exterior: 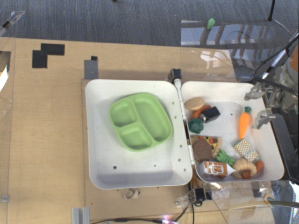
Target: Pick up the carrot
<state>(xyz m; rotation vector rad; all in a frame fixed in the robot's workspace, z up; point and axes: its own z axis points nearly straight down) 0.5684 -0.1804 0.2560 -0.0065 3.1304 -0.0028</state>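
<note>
The orange carrot (244,124), with a small green top, lies almost upright in the right part of the right bin (227,99). My gripper (258,107) hovers at that bin's right edge, just right of and slightly above the carrot's green top. Its two grey fingers (252,94) stand apart, open, with nothing between them. The carrot lies clear of the other toys.
A green divided plate (140,120) sits in the left bin (100,162). In the right bin lie a bun (195,102), a black block (212,113), a brown cookie (202,149), a bottle (217,169), a croissant (245,166) and a checkered piece (243,147) below the carrot.
</note>
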